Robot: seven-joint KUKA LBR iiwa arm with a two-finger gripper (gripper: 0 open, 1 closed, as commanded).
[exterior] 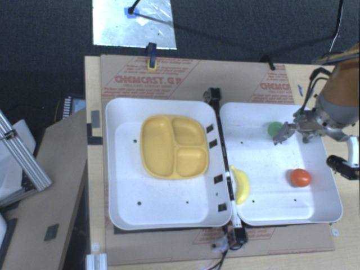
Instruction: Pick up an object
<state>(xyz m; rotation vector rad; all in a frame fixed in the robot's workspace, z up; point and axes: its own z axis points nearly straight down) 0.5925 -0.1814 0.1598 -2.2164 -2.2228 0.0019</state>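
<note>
My gripper (pixel 294 136) hangs over the far right part of the right bin (pixel 264 212), open, with nothing between its fingers. A small green object (pixel 273 128) lies on the bin floor just left of the left fingertip (pixel 280 137), which covers part of it. Nearer the front, a red-orange tomato-like ball (pixel 300 177) sits below and slightly right of the gripper. A yellow banana (pixel 241 185) rests against the right bin's left wall, well clear of the gripper.
A yellow three-compartment plate (pixel 173 147) lies in the left bin (pixel 126 207). A black divider with clips (pixel 220 156) runs between the bins. The arm's grey wrist and orange band (pixel 342 91) overhang the right bin's far right corner.
</note>
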